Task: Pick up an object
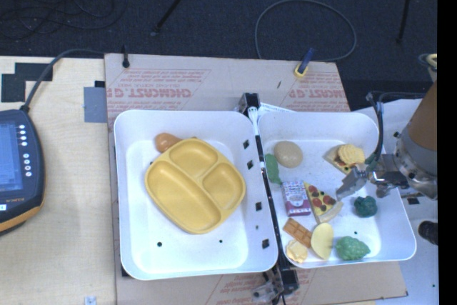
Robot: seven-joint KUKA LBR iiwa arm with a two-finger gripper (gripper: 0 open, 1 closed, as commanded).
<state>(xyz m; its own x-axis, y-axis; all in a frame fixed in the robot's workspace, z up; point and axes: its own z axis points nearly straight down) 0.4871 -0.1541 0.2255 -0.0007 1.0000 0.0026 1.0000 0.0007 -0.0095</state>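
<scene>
Camera view: grey metal gripper (pixel 355 182) over right white plastic bin (pixel 389 243), near its right edge. Fingers spread, holding nothing. Dark green round toy (pixel 365 206) just beside.

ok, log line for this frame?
claw over right bin | nothing held | nearest: pizza toy | yellow tray in left bin

Arm: single, entering from 3 o'clock, grey link with orange band at the frame's right edge, wrist low and reaching toward 9 o'clock. Gripper (pixel 355 182): metallic, angled down toward 8 o'clock, fingers slightly parted, nothing seen between them
</scene>
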